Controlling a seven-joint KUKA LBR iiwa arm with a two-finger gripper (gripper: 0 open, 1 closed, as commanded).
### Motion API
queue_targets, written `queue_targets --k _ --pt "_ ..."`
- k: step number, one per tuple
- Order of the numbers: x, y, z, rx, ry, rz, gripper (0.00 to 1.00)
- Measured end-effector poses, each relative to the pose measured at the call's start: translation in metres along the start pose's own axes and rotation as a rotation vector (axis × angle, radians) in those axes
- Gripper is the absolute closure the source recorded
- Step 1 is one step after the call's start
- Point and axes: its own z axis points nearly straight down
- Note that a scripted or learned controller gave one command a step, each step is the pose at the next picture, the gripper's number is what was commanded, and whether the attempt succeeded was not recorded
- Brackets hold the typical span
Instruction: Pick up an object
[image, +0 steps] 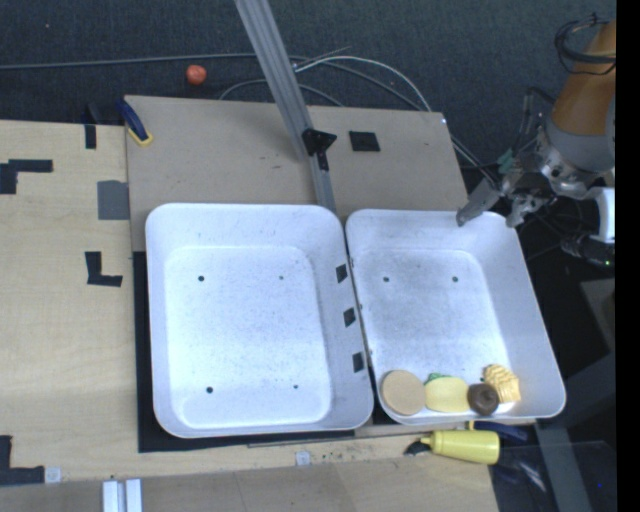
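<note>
Several small objects lie bunched in the right bin's (520, 300) near corner: a tan round disc (403, 391), a yellow rounded piece (447, 394) with a bit of green (436, 378) behind it, a dark brown ball (483, 399) and a yellow ridged piece (501, 381). My gripper (493, 203) hangs over the far right corner of that bin, far from the objects. Its two fingers stand apart and nothing is between them.
The left bin (160, 300) sits beside the right one. A grey pole (290, 100) slants across the back. A yellow tool (465, 445) lies on the bench just in front of the right bin. A small orange ball (196, 73) rests at the far back.
</note>
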Motion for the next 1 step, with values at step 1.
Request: queue_targets --k 1 --pt "-0.0129 0.0152 0.1356 0.010 0.002 0.001 0.00"
